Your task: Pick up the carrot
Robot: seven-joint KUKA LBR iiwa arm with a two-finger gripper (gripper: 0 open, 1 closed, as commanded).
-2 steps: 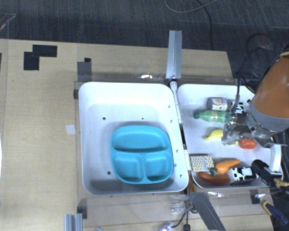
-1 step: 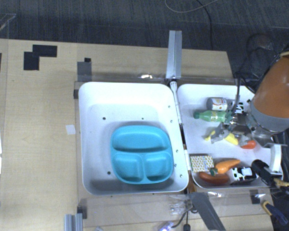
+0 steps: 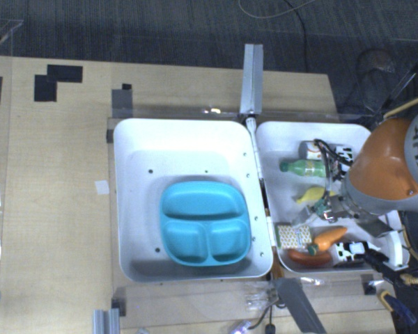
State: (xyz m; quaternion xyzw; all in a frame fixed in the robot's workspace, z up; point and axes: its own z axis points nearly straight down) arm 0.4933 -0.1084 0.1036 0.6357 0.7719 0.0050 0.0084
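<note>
The carrot (image 3: 329, 237) is orange with a small green top and lies near the front of the right bin (image 3: 279, 152). It rests above a red oblong item (image 3: 310, 258). My gripper (image 3: 332, 212) hangs under the arm's orange band (image 3: 382, 162), just behind and above the carrot. The grey wrist covers part of the gripper, and I cannot make out whether it touches the carrot.
The right bin also holds a green bottle (image 3: 303, 166), a yellow piece (image 3: 309, 195), a speckled square (image 3: 293, 236) and a black-and-white toy (image 3: 349, 251). In the left bin (image 3: 136, 158) sits a blue divided tray (image 3: 205, 221). A metal post (image 3: 251, 82) stands between the bins at the back.
</note>
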